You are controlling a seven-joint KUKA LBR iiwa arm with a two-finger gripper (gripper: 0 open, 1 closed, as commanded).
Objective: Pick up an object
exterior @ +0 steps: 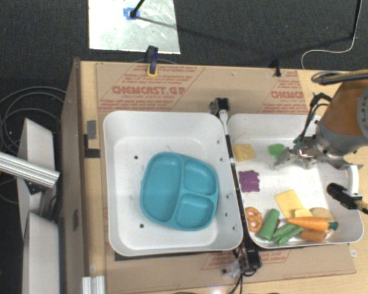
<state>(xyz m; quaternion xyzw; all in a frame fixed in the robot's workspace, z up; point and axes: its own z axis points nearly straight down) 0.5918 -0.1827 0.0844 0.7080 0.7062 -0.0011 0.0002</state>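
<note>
The right bin (257,126) holds several toy foods: a pale yellow square (244,152), a green piece (276,149), a purple piece (249,180), a yellow cheese slice (288,201), a pretzel (253,218), green pickles (268,224), an orange carrot (310,223) and a beige lump (319,212). My gripper (299,155) reaches in from the right and hangs low over the bin's upper middle. It is just right of the green piece, and I see nothing held in it.
The left bin (129,133) carries a blue divided plate (179,190). A metal divider (231,164) runs between the bins. The grey arm with its orange band (349,118) covers the right bin's far right corner. Cardboard surrounds both bins.
</note>
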